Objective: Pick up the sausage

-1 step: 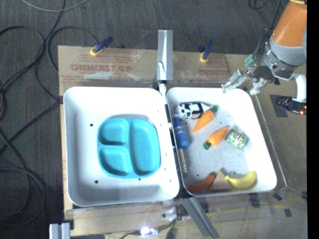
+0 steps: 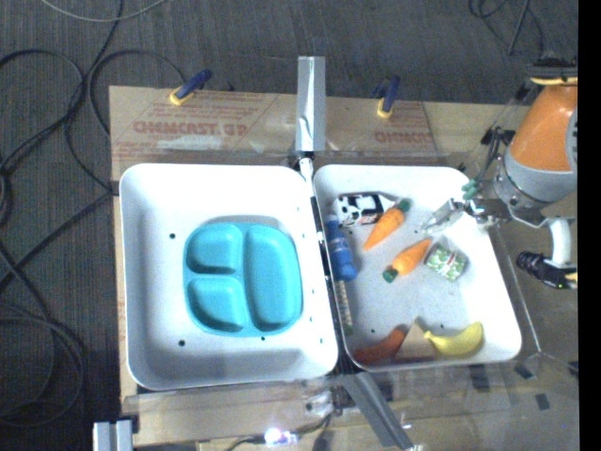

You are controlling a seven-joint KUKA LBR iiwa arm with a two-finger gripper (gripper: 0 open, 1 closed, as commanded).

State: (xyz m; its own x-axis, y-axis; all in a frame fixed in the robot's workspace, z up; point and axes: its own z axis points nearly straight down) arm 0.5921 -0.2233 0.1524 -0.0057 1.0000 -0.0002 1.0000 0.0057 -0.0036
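Gripper (image 2: 449,216) sits over the right bin's (image 2: 488,289) far right corner; its opening cannot be judged, nothing seen held. Sausage (image 2: 382,346), well toward the near rim from it beside the banana (image 2: 457,339), probably light, smooth, slippery; grasp mid-length, across.

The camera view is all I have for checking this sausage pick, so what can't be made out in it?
- Gripper: small and blurred over the right bin; finger state unreadable.
- Sausage: in shadow at the bin's near wall; its ends merge with the rim.
- Arm: cut off by the right edge.
- Black-and-white item: too blurred to identify.
- Green packet: print too small to read.
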